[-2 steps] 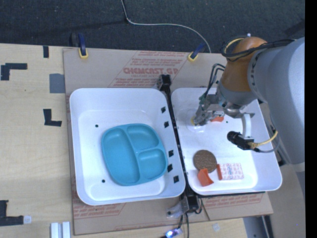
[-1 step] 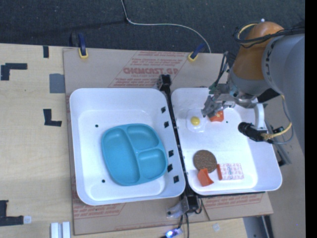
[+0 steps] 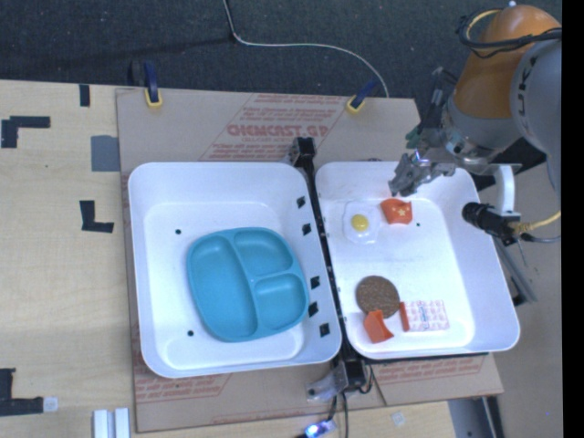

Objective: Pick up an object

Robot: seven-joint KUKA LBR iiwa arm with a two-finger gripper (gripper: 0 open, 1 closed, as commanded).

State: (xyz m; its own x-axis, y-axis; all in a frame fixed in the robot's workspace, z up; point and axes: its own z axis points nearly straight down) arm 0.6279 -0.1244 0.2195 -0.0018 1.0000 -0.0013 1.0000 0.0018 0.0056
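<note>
Right white bin: small red-orange block, fried-egg toy, brown disc, orange wedge, patterned packet. Two-finger gripper hangs just above the red-orange block; pincer state cannot be told. Nothing lifted; judged pre-grasp, with descent, closing and lift remaining.

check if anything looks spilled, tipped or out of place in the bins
Nothing stands out. The blue divided plate lies flat in the left bin. In the right bin the fried egg toy, red piece, brown disc, orange piece and patterned packet lie loosely scattered.
</note>
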